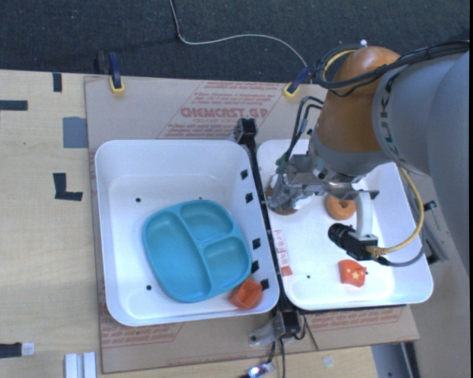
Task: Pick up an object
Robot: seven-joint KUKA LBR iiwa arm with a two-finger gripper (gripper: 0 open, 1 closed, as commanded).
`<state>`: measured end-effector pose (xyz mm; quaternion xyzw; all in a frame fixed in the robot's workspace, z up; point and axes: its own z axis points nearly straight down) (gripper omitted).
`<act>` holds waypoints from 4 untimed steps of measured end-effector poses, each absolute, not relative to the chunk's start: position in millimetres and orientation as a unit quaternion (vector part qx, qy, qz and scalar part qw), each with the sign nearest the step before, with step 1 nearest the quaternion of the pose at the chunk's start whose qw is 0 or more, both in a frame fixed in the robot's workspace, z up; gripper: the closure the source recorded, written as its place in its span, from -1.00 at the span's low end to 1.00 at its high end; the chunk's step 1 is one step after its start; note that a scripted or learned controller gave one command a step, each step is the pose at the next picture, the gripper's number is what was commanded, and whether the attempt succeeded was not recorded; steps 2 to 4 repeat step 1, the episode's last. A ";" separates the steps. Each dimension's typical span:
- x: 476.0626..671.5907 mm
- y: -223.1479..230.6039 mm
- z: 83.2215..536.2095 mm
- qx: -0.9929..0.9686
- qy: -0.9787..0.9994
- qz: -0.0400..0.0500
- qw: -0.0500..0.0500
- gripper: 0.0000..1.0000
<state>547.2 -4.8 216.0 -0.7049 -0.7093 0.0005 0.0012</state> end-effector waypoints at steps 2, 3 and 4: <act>564.2 47.4 211.3 -0.704 -0.710 0.000 0.001 1.00; 564.2 47.4 211.3 -0.704 -0.710 0.000 0.001 1.00; 564.2 47.4 211.3 -0.704 -0.710 0.000 0.001 1.00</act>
